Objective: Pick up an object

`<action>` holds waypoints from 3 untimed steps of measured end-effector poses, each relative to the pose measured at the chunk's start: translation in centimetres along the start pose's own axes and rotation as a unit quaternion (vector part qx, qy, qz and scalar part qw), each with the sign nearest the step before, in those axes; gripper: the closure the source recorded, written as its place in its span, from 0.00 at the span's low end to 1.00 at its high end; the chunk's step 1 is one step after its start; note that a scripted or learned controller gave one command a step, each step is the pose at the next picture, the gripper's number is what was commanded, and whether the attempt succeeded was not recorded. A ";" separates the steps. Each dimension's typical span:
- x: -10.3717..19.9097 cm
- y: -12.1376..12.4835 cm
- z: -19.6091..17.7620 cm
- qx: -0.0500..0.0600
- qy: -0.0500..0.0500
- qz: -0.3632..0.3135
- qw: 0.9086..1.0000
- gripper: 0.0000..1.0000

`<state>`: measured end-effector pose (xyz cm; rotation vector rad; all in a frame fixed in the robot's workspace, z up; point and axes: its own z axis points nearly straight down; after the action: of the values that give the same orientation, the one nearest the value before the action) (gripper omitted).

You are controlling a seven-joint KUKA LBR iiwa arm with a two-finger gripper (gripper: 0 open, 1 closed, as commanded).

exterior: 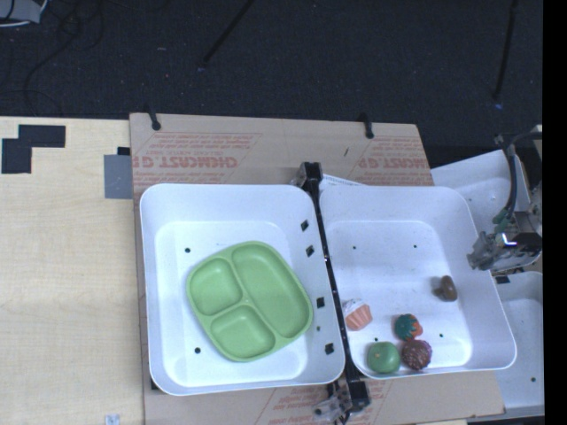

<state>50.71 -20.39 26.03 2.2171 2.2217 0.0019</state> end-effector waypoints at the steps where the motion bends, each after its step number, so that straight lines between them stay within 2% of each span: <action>1: 4.8 0.3 -0.4 0.003 0.002 -0.001 1.000 1.00; 3: 15.9 -0.8 1.7 0.004 0.002 -0.002 1.000 1.00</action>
<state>49.91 -4.47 24.33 2.2193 2.2310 -0.0017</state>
